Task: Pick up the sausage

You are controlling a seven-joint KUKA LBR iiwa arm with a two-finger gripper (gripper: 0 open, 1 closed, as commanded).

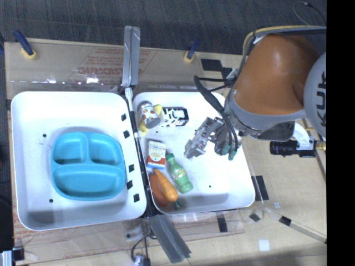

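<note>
An orange-brown sausage-like piece (161,186) lies in the right bin (222,195), against its left wall near the front corner. A small green bit shows at its front end. My gripper (192,147) hangs over the middle of the right bin, to the right of and a little behind that piece, about a hand's width away. The gripper does not touch the piece. The grey arm with its orange band (274,76) reaches in from the right.
A green bottle (178,174) lies just right of the sausage. A red and white carton (156,153), a small can (148,115) and a black and white packet (175,117) sit further back. A blue divided plate (87,166) lies in the left bin (28,126).
</note>
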